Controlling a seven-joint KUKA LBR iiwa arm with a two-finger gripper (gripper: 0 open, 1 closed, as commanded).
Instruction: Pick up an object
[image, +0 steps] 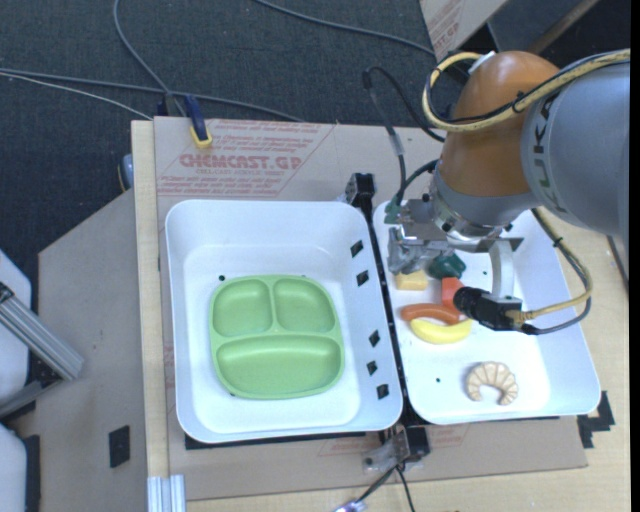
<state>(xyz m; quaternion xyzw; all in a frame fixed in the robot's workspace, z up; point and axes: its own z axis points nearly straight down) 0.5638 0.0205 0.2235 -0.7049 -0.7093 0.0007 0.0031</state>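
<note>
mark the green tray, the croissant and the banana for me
green tray (276, 337): camera view, on the divider ridge at its middle.
croissant (491, 381): camera view, on its curved middle.
banana (441, 330): camera view, on its yellow body.

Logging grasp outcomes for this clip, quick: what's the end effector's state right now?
End effector: down in the right bin among the toy food; open or closed cannot be told, and no grasp is visible.
</note>
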